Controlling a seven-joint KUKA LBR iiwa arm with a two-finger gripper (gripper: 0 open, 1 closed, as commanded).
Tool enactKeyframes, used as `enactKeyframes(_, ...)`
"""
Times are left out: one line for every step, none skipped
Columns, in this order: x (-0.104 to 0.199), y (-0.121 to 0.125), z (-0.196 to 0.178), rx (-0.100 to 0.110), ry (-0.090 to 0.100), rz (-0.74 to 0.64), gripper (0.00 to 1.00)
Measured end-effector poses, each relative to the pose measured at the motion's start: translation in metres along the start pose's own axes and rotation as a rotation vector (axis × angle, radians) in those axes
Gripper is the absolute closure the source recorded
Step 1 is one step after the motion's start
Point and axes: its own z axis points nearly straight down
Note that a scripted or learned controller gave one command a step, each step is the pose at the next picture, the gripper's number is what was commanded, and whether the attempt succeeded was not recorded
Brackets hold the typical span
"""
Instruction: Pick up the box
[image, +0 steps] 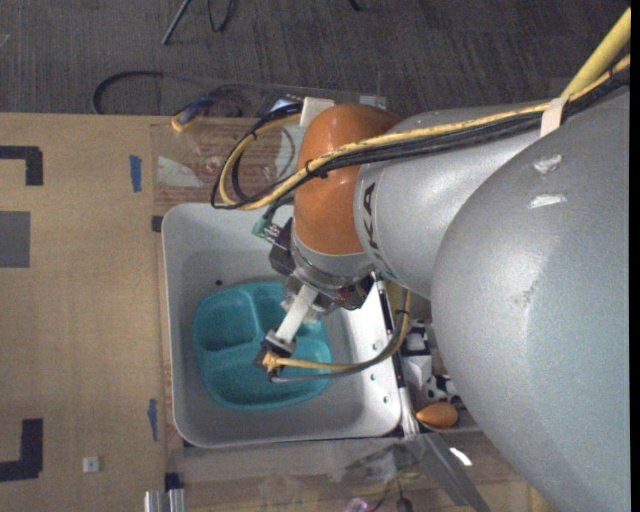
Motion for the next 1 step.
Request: enactKeyframes(0.0263, -0.0179, -0.2398, -0.003, 0.001, -0.317, 1.00)
